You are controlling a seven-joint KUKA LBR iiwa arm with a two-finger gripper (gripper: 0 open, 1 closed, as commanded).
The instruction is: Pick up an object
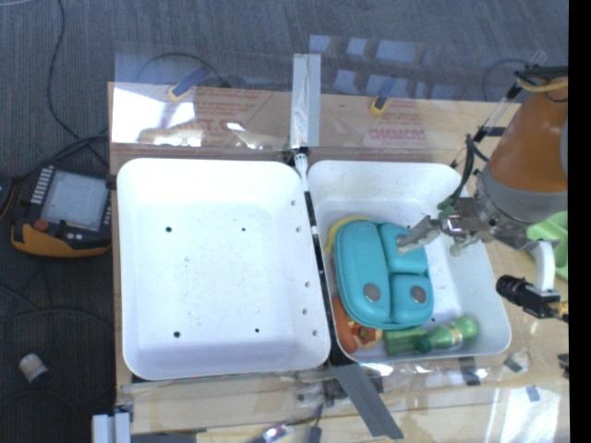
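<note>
**benchrat:** Two shallow white bins side by side on the counter. The left white bin (212, 266) has just bare floor showing; the right white bin (406, 178) has all the stuff. The big one is a turquoise moulded plastic case with two small round studs (380, 273), sitting mid-bin against the left wall. A green plastic bottle (432, 337) lies on its side just beside the case's near edge, a yellow rim (340, 223) pokes out from under the case's far-left corner, and something orange-red (349, 330) is wedged under its near-left corner. No idea what those last two are.

**kuka_kid:** Where's the arm?

**benchrat:** It comes in from the right, and the gripper (417, 233) sits right at the case's top right corner, touching it or near enough. Can't tell whether it's spread or pinched from this angle, and I don't see anything held between its tips.

**kuka_kid:** Would you go for the case?

**benchrat:** I'd guess it's light, hollow, stiff and pretty slick. It's broad and domed too, so a grab across the middle probably slides off. I'd pinch a thin edge or the groove between the lobes. Honestly, the bottle looks easier: narrow, rigid, take it across the body. It might roll, though.
</note>
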